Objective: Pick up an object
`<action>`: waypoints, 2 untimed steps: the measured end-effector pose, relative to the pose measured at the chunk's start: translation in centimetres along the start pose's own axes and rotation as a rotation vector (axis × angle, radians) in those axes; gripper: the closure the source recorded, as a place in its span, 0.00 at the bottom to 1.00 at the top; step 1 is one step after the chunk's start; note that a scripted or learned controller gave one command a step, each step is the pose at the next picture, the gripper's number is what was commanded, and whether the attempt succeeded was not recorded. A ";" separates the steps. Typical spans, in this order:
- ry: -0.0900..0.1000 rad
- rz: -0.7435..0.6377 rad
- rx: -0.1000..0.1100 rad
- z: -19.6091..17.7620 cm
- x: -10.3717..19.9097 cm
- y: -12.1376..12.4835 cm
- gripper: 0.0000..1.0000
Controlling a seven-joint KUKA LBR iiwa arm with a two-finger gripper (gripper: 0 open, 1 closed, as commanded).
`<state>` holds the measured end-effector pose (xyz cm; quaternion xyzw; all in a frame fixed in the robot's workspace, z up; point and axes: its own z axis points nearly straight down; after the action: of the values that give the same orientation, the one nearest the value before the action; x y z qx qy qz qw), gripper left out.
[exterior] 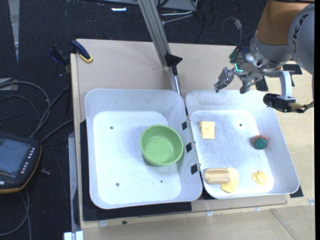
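Camera view: our two-finger gripper (pixel 232 83) hangs open, empty, over the right white bin's (pixel 280 149) far rim; we'd descend squarely over the square yellow block (pixel 207 129).

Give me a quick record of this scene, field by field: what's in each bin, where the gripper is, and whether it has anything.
left bin: green bowl, upright, right of centre
right bin: yellow cheese slice near the upper left; teal and red toy at the right; bread roll at the front, touching a flat yellow piece; small yellow toy at the front right
gripper: above the back rim of the right bin, apart from every item
gripper fingers: spread, nothing between them
task status: no object picked up yet
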<state>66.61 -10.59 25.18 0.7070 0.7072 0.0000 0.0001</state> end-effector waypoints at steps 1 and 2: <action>0.000 0.000 0.000 0.0 0.0 0.0 0.00; 0.001 0.000 0.006 6.3 0.1 0.2 0.00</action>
<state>66.84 -10.45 18.89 0.7070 0.7072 -0.0017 -0.0021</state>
